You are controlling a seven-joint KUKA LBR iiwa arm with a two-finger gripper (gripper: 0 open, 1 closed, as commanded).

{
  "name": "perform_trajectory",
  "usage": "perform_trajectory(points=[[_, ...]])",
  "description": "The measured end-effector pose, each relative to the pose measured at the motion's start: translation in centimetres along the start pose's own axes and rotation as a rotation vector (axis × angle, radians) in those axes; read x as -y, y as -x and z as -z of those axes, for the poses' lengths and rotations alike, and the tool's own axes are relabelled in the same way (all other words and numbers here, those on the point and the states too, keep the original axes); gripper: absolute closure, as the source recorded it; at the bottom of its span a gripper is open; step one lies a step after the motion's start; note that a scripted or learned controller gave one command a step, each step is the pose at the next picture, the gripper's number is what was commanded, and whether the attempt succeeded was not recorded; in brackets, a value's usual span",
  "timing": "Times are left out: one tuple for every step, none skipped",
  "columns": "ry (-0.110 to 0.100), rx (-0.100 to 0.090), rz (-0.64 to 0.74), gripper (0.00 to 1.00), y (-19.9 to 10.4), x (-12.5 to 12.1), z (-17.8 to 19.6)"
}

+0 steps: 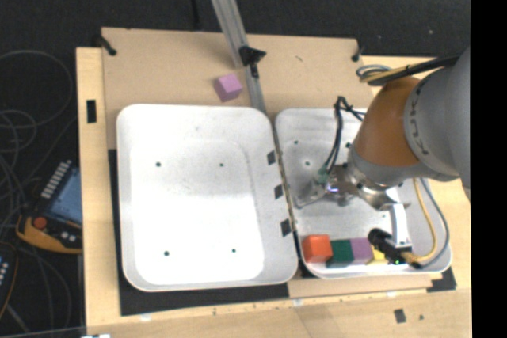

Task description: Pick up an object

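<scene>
— White plastic, both shallow bins: the left bin (pixel 198 194) shows a wide bare floor, while the right bin (pixel 305 140) is crowded. Where is the room to move?

— Mostly in the right bin's far half, near its back rim. The grey arm with the orange band (pixel 396 131) covers the middle, and the hand (pixel 329 187) sits low near the divider between the bins. Whether it is open or shut, I cannot tell.

— And the things to pick?

— Three small blocks in a row against the right bin's near rim: an orange cube (pixel 318 247), a green cube (pixel 341 252) and a pale purple cube (pixel 360 249), touching or nearly so. Their row runs along that rim, left to right. A loose purple foam cube (pixel 228 87) lies on the tan table (pixel 174 63) beyond the left bin, beside a slanted metal rail (pixel 230 20).
</scene>
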State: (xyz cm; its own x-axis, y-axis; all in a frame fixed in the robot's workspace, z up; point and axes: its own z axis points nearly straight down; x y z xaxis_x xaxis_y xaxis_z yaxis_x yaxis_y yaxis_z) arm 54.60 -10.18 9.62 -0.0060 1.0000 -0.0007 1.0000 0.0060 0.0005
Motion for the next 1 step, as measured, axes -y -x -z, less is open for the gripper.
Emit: perform_trajectory(points=[[0.005, 0.0, -0.012, 1.0, 0.21, -0.22, 1.24]])
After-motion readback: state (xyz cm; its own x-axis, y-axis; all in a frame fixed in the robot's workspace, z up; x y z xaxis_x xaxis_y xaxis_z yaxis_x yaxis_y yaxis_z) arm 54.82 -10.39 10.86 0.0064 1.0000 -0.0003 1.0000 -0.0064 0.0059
